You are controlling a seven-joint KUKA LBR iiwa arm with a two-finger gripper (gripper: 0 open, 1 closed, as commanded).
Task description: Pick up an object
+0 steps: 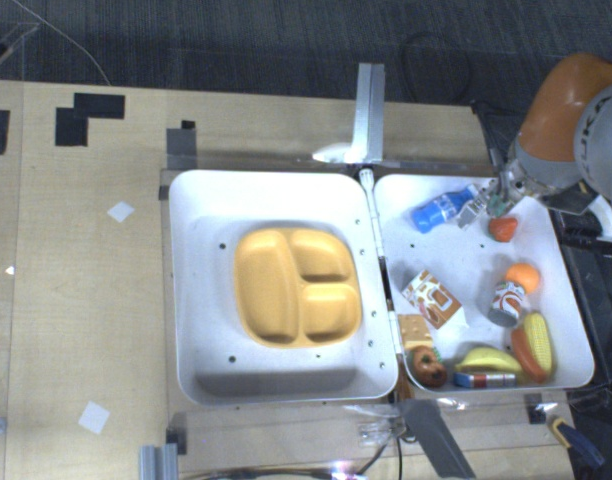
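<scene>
- We see the gripper (489, 206) low over the right bin's (578, 360) far corner — whether its fingers are spread or closed, we cannot tell
- It sits between the blue bottle (438, 211) and a small red thing (503, 229), near both
- A yellow tray (296, 286) lies in the left bin (201, 268)

Yellow tray (294, 286) in white bin (201, 268); blue bottle (438, 211), orange ball (523, 275), yellow banana (489, 359).
</scene>
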